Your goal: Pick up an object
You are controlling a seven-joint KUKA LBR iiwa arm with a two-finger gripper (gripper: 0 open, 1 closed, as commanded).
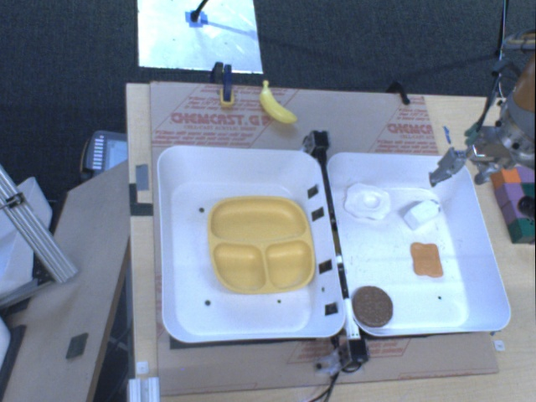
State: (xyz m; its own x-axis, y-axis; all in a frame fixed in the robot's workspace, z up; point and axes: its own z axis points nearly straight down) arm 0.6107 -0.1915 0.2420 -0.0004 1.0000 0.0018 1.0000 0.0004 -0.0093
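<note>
**Hovering at the right bin's far corner**

Hovering over the far right corner of the right bin (477,249), the end effector (459,164) sat at the tip of the arm (512,115), which came in from the right edge of the view. One grey finger (442,171) pointed down and left toward the bin's rim; nothing lay between the fingers, and how wide they stood could not be told from this angle.

Four things lay in the right bin. A white fried-egg toy (367,201) sat near the bin's far left part. A small white block (420,213) lay just right of it, nearest the end effector but apart from it. An orange toast-like piece (427,260) lay nearer the camera, below the block. A round brown cookie (372,306) rested in the near left corner, against the wall.

The left bin (180,224) held a yellow tray (258,243) with three compartments, lying flat around the middle.

Both bins stood side by side on a brown board (352,111) on the desk (138,124). A toy banana (276,105) lay on the board beyond the left bin, with a yellow clamp (225,86) just left of it. Colored blocks (515,199) stood on the desk to the right of the right bin, beneath the arm.
</note>
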